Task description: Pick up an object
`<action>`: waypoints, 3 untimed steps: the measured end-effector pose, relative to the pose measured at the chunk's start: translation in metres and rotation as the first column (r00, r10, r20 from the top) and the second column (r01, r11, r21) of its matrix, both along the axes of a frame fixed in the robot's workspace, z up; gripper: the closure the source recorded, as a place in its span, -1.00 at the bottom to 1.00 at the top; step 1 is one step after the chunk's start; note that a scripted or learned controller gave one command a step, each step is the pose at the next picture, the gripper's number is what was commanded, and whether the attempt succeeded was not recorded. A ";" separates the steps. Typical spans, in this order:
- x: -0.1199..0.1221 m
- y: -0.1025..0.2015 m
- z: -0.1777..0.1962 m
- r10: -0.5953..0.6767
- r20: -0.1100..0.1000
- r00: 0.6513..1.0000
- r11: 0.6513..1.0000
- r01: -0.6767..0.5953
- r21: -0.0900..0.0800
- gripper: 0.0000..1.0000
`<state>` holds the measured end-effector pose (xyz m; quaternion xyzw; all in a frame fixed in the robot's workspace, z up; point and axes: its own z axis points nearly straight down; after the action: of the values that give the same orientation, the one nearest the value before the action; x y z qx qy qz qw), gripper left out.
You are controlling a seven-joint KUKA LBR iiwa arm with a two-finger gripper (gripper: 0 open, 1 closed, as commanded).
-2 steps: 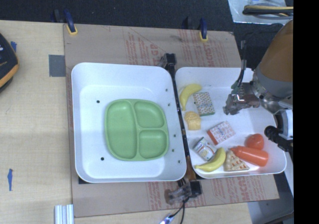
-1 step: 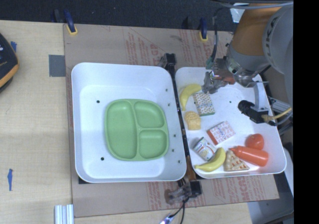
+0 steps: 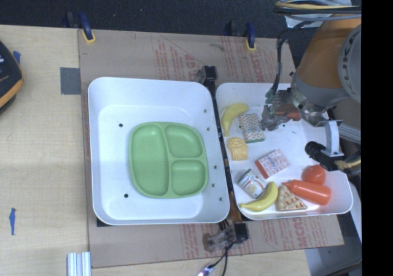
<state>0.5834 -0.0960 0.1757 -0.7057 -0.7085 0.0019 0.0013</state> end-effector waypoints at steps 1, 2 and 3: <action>-0.026 0.002 0.007 0.001 0.000 1.000 1.000 -0.001 0.000 1.00; 0.014 0.053 0.038 0.001 0.002 1.000 1.000 -0.001 0.002 1.00; 0.014 -0.002 0.013 -0.002 0.000 1.000 1.000 0.002 0.001 1.00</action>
<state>0.5969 -0.0981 0.1887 -0.7063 -0.7079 0.0015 0.0018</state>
